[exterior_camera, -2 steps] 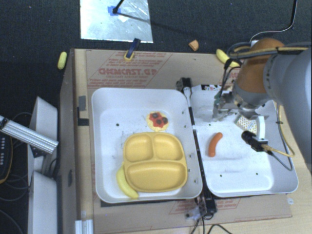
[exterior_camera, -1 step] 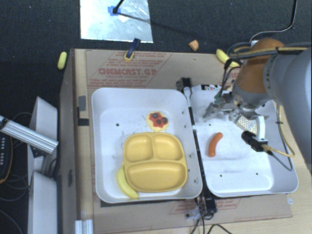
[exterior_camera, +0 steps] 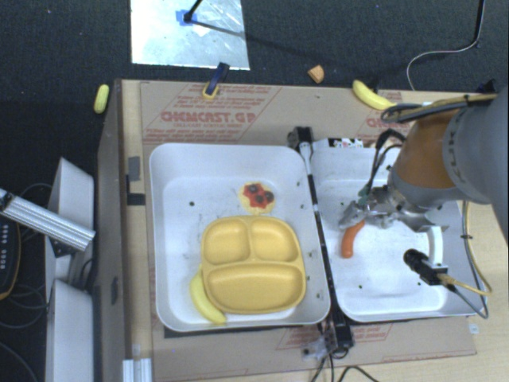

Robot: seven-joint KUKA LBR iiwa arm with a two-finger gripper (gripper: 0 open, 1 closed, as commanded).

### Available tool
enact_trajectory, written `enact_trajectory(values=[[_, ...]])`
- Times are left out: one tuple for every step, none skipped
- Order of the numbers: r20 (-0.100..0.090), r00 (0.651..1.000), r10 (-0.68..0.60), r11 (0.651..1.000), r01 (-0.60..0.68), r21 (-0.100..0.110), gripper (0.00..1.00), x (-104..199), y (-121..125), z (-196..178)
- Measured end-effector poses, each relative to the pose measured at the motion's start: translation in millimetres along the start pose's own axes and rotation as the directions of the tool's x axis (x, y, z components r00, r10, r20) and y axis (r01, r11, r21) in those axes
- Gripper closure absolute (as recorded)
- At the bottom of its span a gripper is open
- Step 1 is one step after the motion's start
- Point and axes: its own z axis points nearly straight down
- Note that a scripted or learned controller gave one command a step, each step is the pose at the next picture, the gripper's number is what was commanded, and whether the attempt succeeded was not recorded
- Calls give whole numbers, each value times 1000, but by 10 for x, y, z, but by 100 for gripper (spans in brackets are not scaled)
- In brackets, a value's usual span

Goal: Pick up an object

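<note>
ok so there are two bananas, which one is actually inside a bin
The banana at the left bin's front edge, tucked against the yellow divided plate. The other banana lies outside, on the bench beyond the right bin.

Arm [exterior_camera: 445, 153] reaches into right bin [exterior_camera: 390, 301]. Gripper [exterior_camera: 358, 216] low, right above top end of orange carrot [exterior_camera: 349, 240]; contact unclear. Left bin [exterior_camera: 171, 213]: yellow tray [exterior_camera: 253, 263], banana [exterior_camera: 203, 301] touching its lower-left corner, small pizza toy [exterior_camera: 258, 196] just beyond it.

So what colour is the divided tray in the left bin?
Yellow; the tray shows clearly in the camera view.
</note>
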Motion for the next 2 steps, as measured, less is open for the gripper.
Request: enact_trajectory(values=[[-1, 1000, -1, 1000, 1, 0, 0, 177, -169, -2], [-1, 1000, -1, 1000, 1, -3, 100, 175, -161, -107]])
